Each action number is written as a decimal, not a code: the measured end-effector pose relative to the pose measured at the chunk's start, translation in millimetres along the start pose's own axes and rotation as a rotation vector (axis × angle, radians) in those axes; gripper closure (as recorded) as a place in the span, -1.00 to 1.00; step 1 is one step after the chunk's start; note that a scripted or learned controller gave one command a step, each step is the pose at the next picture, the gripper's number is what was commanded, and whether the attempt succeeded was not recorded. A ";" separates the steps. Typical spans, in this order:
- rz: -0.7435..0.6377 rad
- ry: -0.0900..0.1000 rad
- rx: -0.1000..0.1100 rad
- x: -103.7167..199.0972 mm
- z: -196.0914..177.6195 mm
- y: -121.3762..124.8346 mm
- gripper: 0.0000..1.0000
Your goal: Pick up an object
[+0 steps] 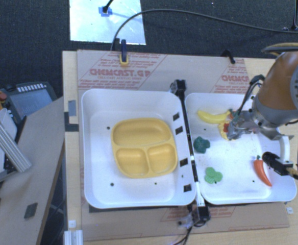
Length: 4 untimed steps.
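Pincer (230, 130) low, just beside banana (213, 117) | apart or together I cannot tell | banana seems light, slippery toy — I would take its middle

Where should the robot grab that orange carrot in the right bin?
Across its thicker upper half, just under the green top, coming straight down from above. The carrot lies flat in the right bin, long and narrow, so a pinch across its width should hold; the pointed tip would probably slip.

Dark carpet (26, 29), pale wooden bench (70, 70)
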<state>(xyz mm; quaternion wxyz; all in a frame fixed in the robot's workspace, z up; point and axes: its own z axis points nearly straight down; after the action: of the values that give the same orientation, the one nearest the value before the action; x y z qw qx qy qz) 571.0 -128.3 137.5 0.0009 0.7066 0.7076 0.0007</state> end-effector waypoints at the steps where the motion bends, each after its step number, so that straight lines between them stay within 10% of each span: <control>1: -0.002 -0.001 -0.003 0.5 -42.8 1.5 1.00; 2: -0.003 -0.001 -0.003 0.3 -74.8 3.1 1.00; 4: -0.007 0.001 -0.001 98.4 -95.3 13.4 1.00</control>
<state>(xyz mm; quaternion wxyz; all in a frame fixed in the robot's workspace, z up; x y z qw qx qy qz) 584.1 -29.9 232.7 0.0009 0.7041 0.7101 0.0015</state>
